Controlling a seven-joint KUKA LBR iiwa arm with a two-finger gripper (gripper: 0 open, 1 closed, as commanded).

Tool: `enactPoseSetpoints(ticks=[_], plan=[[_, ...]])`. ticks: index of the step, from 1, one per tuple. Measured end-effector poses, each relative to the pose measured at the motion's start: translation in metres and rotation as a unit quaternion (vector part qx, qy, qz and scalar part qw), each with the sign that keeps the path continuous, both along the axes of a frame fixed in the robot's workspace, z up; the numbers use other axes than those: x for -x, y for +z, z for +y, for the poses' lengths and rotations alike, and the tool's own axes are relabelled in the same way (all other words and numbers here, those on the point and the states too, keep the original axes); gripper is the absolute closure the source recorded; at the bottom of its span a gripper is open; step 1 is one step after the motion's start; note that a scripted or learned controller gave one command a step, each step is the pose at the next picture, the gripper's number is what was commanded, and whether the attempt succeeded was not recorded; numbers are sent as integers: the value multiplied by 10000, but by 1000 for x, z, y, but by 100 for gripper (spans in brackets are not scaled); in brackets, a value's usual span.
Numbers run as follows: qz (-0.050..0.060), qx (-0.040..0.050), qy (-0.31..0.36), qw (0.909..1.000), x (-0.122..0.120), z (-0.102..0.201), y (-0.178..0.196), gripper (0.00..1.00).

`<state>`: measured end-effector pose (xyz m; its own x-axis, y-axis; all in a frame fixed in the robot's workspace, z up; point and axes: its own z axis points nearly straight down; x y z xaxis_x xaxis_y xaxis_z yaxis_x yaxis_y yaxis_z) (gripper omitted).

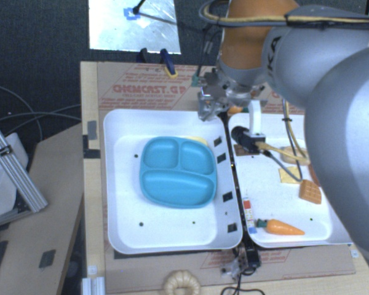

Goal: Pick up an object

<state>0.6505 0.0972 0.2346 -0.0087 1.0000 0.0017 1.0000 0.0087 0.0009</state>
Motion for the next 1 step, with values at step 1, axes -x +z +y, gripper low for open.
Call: enactPoseSetpoints(ticks=[1], plan=[[5, 12, -25, 10000, -1, -2, -21, 100]])
